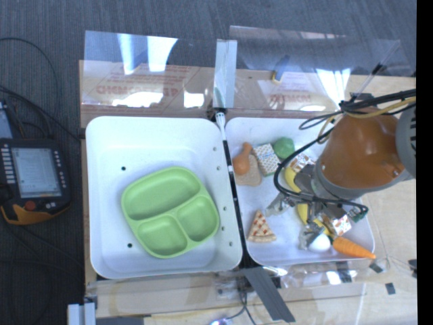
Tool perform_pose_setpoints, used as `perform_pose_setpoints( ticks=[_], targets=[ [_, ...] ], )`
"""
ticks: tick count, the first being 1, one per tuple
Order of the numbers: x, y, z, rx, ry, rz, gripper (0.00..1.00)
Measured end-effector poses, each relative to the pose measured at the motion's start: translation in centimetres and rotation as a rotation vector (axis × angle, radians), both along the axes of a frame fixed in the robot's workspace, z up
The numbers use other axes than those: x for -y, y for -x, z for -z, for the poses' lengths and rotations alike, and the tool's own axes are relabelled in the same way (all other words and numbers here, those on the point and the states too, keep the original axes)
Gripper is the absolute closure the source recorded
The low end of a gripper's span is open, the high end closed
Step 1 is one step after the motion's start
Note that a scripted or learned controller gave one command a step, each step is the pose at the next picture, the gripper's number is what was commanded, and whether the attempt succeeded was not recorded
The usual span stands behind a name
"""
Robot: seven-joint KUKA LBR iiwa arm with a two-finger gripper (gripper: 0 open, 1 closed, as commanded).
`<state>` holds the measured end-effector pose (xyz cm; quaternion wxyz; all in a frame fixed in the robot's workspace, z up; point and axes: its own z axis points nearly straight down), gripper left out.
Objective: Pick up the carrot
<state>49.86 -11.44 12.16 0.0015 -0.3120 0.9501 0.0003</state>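
The carrot (353,248), orange and tapered, lies in the front right corner of the right bin (270,257), its tip pointing right. My gripper (327,227) hangs low over that corner, just up and left of the carrot. Its fingers stand apart, and nothing shows between them. The carrot rests on the bin floor beside the near fingertip (340,223). A small white rounded thing (318,244) sits right under the gripper. The arm's orange band (358,151) hides much of the bin's right side.
The right bin also holds a pizza slice (260,227), a drumstick (241,156), a brown cookie (251,175), a checkered cracker (266,158), a green piece (284,145) and yellow banana parts (291,179). A green divided plate (170,210) lies in the left bin (108,141).
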Motion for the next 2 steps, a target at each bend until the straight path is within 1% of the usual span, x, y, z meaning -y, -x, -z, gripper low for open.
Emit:
perform_pose_setpoints(
  ticks=[1,2],
  targets=[
    [4.2,-0.5,3.1,0.004,-0.003,-0.219,0.00],
    [1.0,0.2,2.4,-0.002,0.000,-0.466,0.00]
  ],
)
